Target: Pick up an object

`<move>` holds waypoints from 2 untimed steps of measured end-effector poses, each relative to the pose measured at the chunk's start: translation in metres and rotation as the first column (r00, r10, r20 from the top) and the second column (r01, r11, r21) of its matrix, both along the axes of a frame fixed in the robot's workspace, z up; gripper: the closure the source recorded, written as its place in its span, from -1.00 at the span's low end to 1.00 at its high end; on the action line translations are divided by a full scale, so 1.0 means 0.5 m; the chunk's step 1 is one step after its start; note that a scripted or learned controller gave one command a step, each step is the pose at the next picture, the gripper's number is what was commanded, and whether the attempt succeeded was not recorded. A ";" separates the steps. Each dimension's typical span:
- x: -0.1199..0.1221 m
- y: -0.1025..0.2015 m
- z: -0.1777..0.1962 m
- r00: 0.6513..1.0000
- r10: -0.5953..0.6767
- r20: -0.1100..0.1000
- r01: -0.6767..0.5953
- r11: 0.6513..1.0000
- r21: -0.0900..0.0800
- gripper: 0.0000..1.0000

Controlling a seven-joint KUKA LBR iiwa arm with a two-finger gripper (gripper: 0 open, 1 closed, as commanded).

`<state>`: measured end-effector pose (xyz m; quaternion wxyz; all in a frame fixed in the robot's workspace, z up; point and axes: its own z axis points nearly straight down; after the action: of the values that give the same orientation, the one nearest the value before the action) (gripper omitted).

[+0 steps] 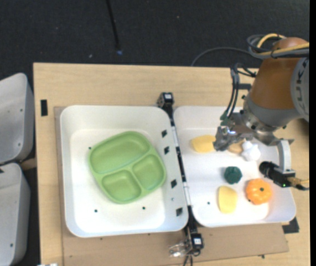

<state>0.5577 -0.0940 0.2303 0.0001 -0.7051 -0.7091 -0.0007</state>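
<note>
Far to the left of the jaws, the green three-compartment plastic tray [127, 166] lay tilted in the left white bin [74, 204], broad, stiff and smooth, so probably awkward for two fingers except at its raised rim. Just left of the gripper [224, 139], almost touching it, sat the pale yellow rounded lump [202, 144] in the right white bin [279, 215]; it looked light and perhaps soft, best pinched across its short width. The gripper hung low over the bin floor, and whether its jaws stood wide or narrow could not be told, since the wrist covered them from above. Below the jaws lay the dark green knobbly ball [233, 174] and, nearer the front wall, a yellow egg-shaped piece [227, 199], both small and likely slippery. Just right of the jaws a small white object [250, 151] was partly hidden by the arm and hard to identify. Farther right and below sat the orange pumpkin-like toy [258, 192], round, apt to roll
</note>
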 end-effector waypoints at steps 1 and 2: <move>-0.022 0.109 0.026 1.000 0.002 0.000 -0.002 1.000 0.001 1.00; -0.036 0.225 0.042 1.000 0.002 0.001 -0.002 1.000 0.000 1.00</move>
<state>0.5397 0.0187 0.2511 0.0000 -0.7044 -0.7098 -0.0010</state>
